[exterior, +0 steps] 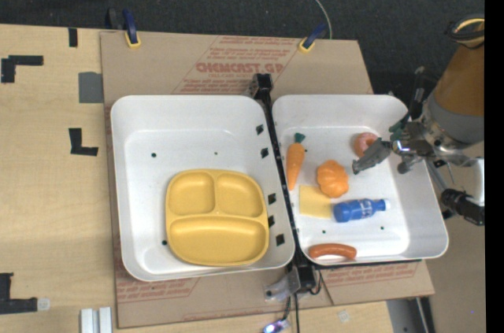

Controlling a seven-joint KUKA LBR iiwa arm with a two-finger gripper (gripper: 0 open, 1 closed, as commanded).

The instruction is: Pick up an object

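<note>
- My arm (465, 87) reaches in from the right, past the right edge of the right bin (417, 245).
- The orange band sits high on it, with the grey wrist below, over the bin's right rim.
- My gripper (370, 158) points left and slightly down, over the upper right part of that bin.
- One dark finger (372, 156) slants toward the bin's floor.
</note>
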